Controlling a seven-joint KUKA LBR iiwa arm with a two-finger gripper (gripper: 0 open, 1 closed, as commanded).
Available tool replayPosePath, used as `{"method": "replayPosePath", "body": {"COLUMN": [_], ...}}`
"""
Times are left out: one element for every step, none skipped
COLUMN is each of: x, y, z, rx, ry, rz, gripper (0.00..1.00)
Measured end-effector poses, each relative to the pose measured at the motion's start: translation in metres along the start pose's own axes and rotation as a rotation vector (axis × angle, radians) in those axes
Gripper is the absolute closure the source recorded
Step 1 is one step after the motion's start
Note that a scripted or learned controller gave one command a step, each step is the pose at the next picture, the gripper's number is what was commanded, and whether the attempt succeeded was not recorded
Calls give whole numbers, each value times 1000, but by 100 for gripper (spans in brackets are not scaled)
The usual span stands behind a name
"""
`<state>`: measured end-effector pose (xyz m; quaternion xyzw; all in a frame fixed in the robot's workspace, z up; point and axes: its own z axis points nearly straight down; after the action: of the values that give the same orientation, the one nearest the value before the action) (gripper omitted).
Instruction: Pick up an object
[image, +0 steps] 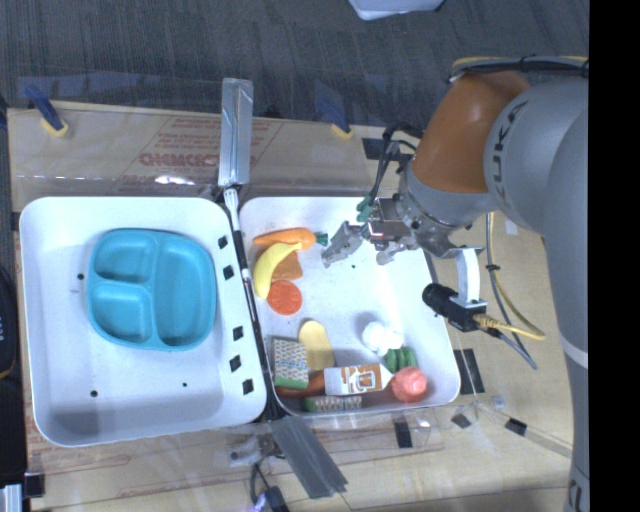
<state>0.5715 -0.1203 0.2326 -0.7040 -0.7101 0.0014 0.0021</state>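
Crosswise, carrot (286, 238), green tip right.

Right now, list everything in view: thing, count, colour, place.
shallow white bins: 2, white, side by side on bench.
divided plastic tray: 1, light blue, left bin.
toy carrot: 1, orange, right bin, top left.
toy banana: 1, yellow, below carrot.
round slice: 1, red-orange, beside banana.
small carton: 1, orange and white, right bin, bottom.
round toy fruit: 1, red, bottom right corner.
gripper: 1, grey metal, above right bin's upper middle.
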Motion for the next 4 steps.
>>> {"method": "replayPosePath", "body": {"x": [14,28,28,20], "y": [48,80,80,70], "z": [69,141,131,140], "rx": [1,-1,1,-1], "ry": [-2,-1,0,0], "rz": [42,12,8,39], "gripper": [0,0,100,100]}}
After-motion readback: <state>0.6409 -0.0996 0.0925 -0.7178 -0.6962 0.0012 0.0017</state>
